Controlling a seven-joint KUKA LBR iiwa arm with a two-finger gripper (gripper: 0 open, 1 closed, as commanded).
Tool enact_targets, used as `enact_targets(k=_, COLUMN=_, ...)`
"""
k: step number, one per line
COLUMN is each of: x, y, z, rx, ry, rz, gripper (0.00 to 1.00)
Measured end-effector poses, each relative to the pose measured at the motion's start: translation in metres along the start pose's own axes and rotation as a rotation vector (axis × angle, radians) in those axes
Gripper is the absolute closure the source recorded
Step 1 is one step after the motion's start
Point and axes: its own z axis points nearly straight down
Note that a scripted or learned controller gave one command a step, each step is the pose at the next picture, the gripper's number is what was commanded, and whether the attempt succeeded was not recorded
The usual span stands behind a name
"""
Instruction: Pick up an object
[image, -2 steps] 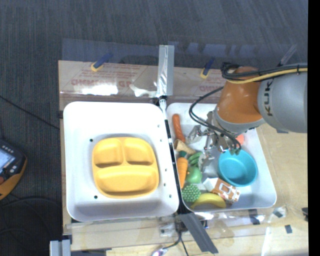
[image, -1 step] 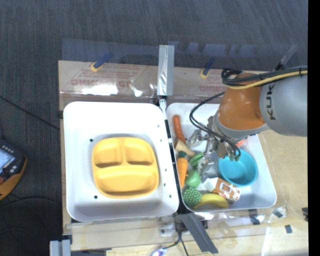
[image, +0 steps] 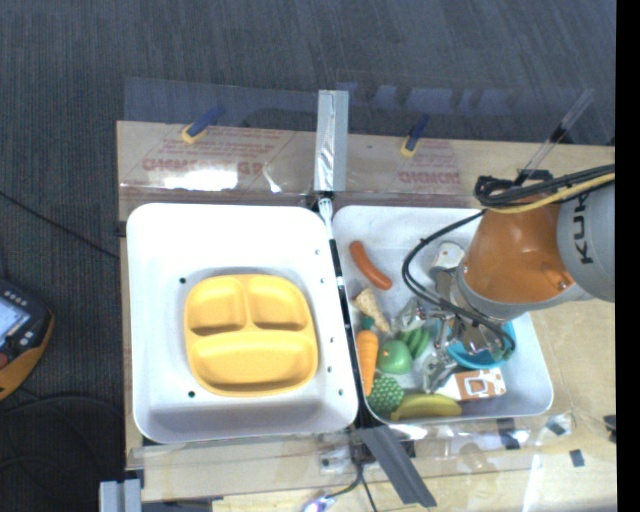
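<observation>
At the near edge of the right bin (image: 530, 395), a banana (image: 430, 405) is being shown lying at about 6 o'clock, its long axis running from 9 to 3 o'clock. A small orange-and-white box (image: 482, 383) is lying just beside it toward 3 o'clock. A carrot (image: 367, 360) is standing along the bin's 9 o'clock wall, its long axis running 12 to 6. A green toy (image: 396, 356) is lying just beside the carrot, toward the bin's centre.

The gripper (image: 432, 345) is being held low over the middle of this clutter. The state of its jaws cannot be told; metal parts and toys are overlapping there. No object is being seen clamped.

The green toy is judged the likeliest target: it is lying at roughly 9 o'clock from the gripper, near it. A short shift toward 9 o'clock is judged necessary before closing.

Farther off, a sausage (image: 372, 267) is lying toward 11 o'clock. In the left bin (image: 160, 240), a yellow tray (image: 250, 333) is resting flat.
</observation>
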Motion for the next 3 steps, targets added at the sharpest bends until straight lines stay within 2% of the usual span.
enact_targets(k=1, x=-0.137, y=-0.013, z=0.004, rx=-0.011, ry=0.027, rz=-0.206, gripper=0.0)
enact_targets(k=2, x=-0.142, y=-0.012, z=-0.005, rx=-0.01, ry=0.007, rz=-0.202, gripper=1.0)
enact_targets(k=3, x=-0.163, y=0.04, z=-0.11, rx=-0.01, ry=0.012, rz=-0.226, gripper=1.0)
